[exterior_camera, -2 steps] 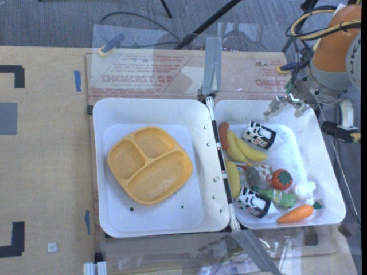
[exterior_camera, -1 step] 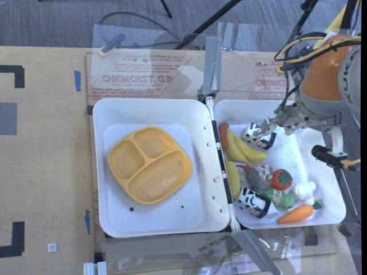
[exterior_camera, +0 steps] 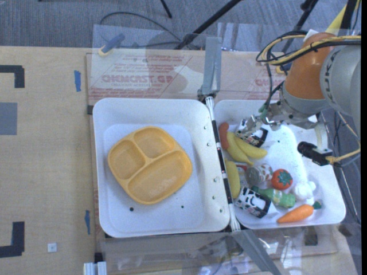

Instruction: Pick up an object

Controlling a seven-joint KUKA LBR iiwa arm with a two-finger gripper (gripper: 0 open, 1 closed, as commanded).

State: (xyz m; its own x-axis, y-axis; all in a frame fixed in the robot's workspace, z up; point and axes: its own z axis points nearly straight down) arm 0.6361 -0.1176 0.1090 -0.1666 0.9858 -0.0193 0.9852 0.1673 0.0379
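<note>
My gripper [exterior_camera: 253, 132] hangs low over the far left part of the right bin [exterior_camera: 331, 183], right above a bunch of yellow bananas [exterior_camera: 248, 149]. It looks black and white from here, and its tip is close to or touching the bananas. Other pieces in that bin are a red tomato [exterior_camera: 281, 179], an orange carrot [exterior_camera: 296, 213], a black-and-white cow-patterned toy [exterior_camera: 253, 201], a green piece [exterior_camera: 284, 199] and another yellow banana [exterior_camera: 233, 177] along the left wall.
The left bin [exterior_camera: 112, 122] holds a yellow divided plate [exterior_camera: 150, 164]. A raised divider [exterior_camera: 219, 153] runs between the bins. The grey arm with its orange band [exterior_camera: 307, 73] and cables crosses the right bin's far right corner.
</note>
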